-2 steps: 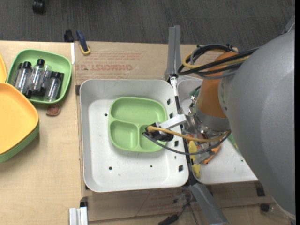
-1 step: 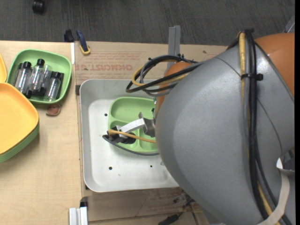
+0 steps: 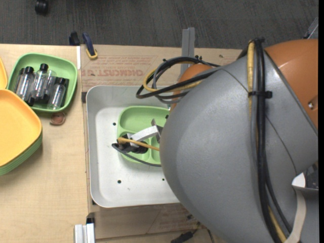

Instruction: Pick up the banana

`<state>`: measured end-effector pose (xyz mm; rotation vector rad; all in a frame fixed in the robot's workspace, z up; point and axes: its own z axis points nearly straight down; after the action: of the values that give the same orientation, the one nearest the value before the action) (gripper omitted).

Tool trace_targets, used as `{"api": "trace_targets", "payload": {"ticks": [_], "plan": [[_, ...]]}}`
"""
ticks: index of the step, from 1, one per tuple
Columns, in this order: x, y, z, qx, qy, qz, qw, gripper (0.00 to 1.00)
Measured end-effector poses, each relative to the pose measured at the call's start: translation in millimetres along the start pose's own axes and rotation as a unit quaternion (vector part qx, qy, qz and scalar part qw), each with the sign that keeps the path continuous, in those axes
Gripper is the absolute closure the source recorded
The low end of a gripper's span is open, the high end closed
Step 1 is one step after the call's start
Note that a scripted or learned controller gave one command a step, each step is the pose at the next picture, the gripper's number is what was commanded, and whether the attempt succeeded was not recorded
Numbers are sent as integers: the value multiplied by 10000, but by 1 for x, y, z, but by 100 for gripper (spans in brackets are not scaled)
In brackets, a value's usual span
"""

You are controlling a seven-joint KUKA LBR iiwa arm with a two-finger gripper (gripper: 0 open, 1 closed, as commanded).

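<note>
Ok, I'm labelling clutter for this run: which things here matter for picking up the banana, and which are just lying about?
For the job:
yellow-brown thing, likely the banana
green dish under it
white bin
arm

Lying about:
green tray of vials
yellow plates
blue clamp

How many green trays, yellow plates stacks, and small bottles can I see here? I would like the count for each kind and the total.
Green trays: 2, one holding the bottles, one in the white bin
Yellow plate stacks: 1
Small bottles: about 5, packed close
Total: about 8
</note>
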<state>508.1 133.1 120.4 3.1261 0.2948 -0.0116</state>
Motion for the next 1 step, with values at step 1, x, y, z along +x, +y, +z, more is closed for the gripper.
{"api": "trace_targets", "payload": {"ticks": [1], "plan": [[-5,-7,26,-3,68,-50,10000,100]]}}
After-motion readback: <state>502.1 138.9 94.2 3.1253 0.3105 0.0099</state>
